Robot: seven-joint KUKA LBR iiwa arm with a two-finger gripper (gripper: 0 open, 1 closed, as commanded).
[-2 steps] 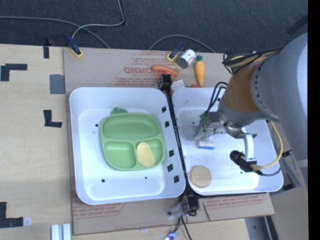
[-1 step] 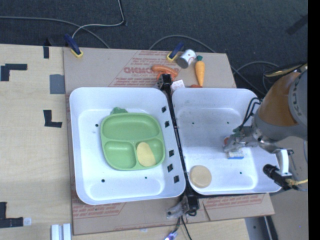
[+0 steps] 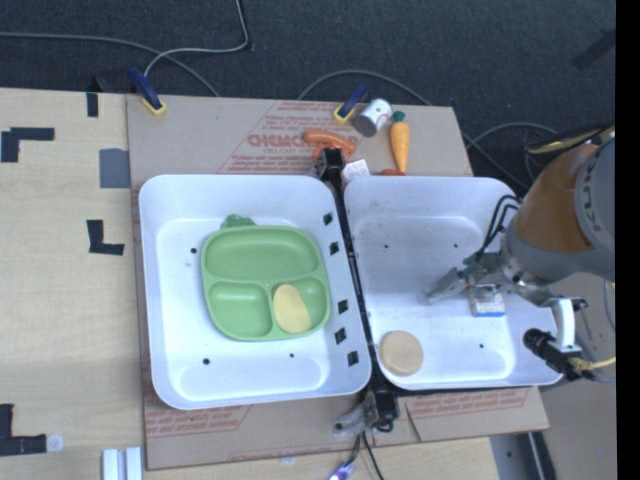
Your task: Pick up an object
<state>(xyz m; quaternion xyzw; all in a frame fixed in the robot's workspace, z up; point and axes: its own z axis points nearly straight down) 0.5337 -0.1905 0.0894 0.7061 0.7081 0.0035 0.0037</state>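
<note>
We look down from one fixed camera above the bench, tilted at a slant, so the dark floor (image 3: 420, 28) fills the top of our view. Both bins sit mid-frame, the left bin (image 3: 170, 298) and the right bin (image 3: 440, 208) side by side at moderate range. The arm (image 3: 570, 218) enters from our right.

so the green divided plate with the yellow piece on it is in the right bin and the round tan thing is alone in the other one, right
Not quite: the camera view shows the green divided plate, with the yellow piece in its lower right compartment, in the left bin. The round tan thing lies in the right bin, near its front edge.
</note>
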